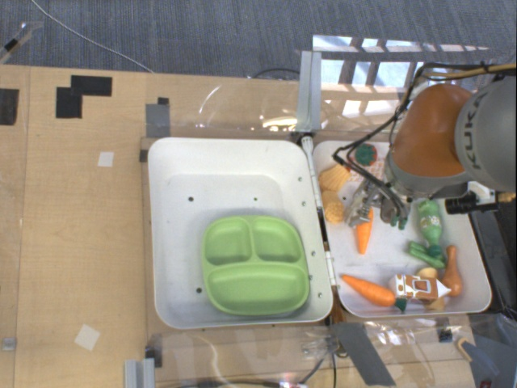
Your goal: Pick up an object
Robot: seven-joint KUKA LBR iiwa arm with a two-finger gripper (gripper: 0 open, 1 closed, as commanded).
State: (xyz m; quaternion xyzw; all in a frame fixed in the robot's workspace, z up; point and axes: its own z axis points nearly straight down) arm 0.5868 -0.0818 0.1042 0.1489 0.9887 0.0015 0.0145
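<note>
The gripper (373, 204) hangs low over the right bin (477, 297), at the right of the frame, its fingers pinching the top of a small carrot (364, 234) that hangs point down. The hold looks shallow, so in my judgement the tapered carrot could slip free on the lift. Nearby items, the corn piece (334, 179) and green bottle (429, 221), crowd the fingers and could be knocked.

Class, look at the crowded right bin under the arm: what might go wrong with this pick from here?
1. The gripper sits over a small carrot packed close to other toys, so it may nudge a neighbour instead.
2. The carrot tapers and could slip out.
3. The larger carrot and milk carton lie near the right bin front wall, awkward to reach.
</note>
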